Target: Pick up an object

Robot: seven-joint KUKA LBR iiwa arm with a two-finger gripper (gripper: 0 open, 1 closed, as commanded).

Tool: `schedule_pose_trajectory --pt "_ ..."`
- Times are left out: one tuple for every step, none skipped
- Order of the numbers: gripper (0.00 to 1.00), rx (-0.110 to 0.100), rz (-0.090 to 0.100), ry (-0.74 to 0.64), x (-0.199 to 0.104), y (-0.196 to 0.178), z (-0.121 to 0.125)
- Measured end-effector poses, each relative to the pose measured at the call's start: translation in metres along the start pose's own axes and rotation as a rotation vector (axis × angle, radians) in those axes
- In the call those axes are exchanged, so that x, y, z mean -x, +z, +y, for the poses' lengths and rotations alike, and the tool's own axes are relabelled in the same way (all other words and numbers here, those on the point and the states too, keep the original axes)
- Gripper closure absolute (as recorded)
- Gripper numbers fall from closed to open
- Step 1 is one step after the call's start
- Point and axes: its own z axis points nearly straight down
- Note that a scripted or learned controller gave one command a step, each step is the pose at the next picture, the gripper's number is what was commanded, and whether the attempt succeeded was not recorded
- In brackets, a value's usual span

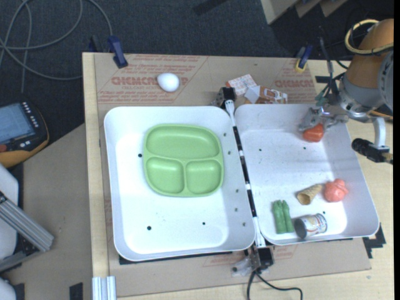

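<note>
My gripper [320,119] hangs over the far right part of the right bin [275,149], reaching in from the right. Directly under its tip, touching or nearly touching it, is a small red-orange object [314,134]. Whether that object is gripped or only lies on the bin floor I cannot tell. Toward the front of the same bin lie a tan cone [309,195], an orange-pink lump [335,191], a pair of green pods [282,217] and a small can on its side [311,224].
The left bin [125,186] holds a green divided plate [184,159]. A white egg-shaped object [167,81] and some crumpled wrappers [253,91] lie on the bench behind the bins. Blue clamps [117,52] [304,57] stand at the bench's back edge.
</note>
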Motion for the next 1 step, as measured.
schedule_pose_trajectory --pt "1.0 -0.001 0.0 0.001 -0.0684 -0.0286 -0.0004"
